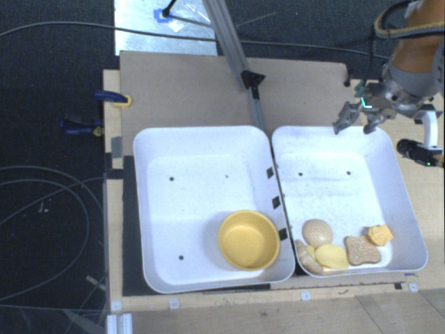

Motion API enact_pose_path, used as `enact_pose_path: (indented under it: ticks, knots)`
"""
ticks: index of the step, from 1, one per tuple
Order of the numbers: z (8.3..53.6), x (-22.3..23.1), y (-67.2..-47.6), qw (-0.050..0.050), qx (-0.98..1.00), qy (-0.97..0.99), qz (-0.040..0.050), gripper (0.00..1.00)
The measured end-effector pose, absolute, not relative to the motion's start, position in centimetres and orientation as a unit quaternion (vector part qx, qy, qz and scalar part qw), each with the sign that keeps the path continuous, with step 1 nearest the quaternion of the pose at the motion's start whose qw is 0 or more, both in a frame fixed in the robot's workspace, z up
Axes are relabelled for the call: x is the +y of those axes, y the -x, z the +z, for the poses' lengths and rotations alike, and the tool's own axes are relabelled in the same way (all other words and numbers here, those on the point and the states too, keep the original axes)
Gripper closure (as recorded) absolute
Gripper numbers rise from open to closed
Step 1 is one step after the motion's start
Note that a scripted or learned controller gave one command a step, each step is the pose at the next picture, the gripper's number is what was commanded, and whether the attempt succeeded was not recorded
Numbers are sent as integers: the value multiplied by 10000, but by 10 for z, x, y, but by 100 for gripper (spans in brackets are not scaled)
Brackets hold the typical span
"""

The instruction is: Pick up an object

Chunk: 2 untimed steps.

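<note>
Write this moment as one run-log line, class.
arm: over right bin's far edge | hand: open, holding nothing | yellow bowl: left bin | food pieces: right bin, near edge | pick: not started

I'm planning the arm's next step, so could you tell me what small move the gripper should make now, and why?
Probably bring the gripper toward the near end of the right bin and start lowering. Its fingers are open with nothing between them, and it hovers over the bin's far rim, while the food pieces, such as the egg and the toast, are clustered at the near end.
</note>
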State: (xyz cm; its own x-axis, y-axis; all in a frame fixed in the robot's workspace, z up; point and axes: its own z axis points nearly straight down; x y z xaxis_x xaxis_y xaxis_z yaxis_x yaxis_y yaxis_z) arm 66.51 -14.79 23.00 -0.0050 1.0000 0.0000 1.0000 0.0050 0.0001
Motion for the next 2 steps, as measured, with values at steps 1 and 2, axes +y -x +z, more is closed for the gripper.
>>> enact_pose_path:
  ticks: [1, 2]
  knots:
    - [231, -148, -666, 9, 7090, -7052, 7, 0]
    - [171, -143, -671, -5, 7098, -7044, -7, 0]
